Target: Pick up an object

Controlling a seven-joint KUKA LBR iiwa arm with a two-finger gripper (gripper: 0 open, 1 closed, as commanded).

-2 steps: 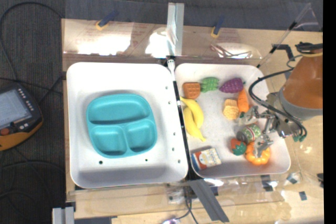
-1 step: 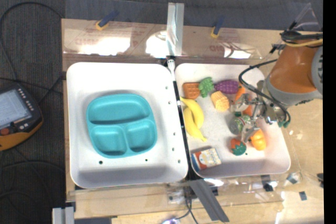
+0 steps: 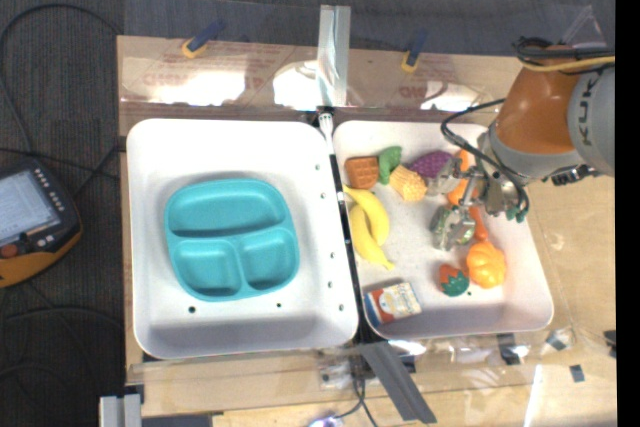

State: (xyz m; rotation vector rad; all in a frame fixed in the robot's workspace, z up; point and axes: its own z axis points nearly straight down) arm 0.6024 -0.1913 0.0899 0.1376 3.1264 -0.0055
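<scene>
Toy food fills the right-hand shallow white bin (image 3: pixel 540 300), and any piece of it could be the object to pick: a yellow plastic banana (image 3: pixel 370 225) lies lengthwise along the left wall, with an orange-brown waffle-like piece (image 3: pixel 362 172) and a small green piece (image 3: pixel 389 158) at its upper end, a yellow corn cob (image 3: pixel 408 182) just beside them and a purple bunch of grapes (image 3: pixel 432 164) a little further right. Lower down sit a round orange fruit (image 3: pixel 486 264), touching a smaller red piece with a green top (image 3: pixel 453 281), and near the front wall lies a small white printed carton (image 3: pixel 392 302). The grey arm with its orange band (image 3: pixel 535 120) leans in from the right over the upper right corner of this bin, and its two-finger gripper (image 3: pixel 455 227) hangs low among the toys, between the grapes and the orange fruit; from here I cannot tell how it is set or whether anything is caught in it. The left-hand white bin (image 3: pixel 150 315) holds a teal plastic divided tray (image 3: pixel 233 235) with three compartments, lying flat in the middle. Out on the dark carpet to the left rests a handheld control pendant (image 3: pixel 30 210) with its black cable looping away.
</scene>
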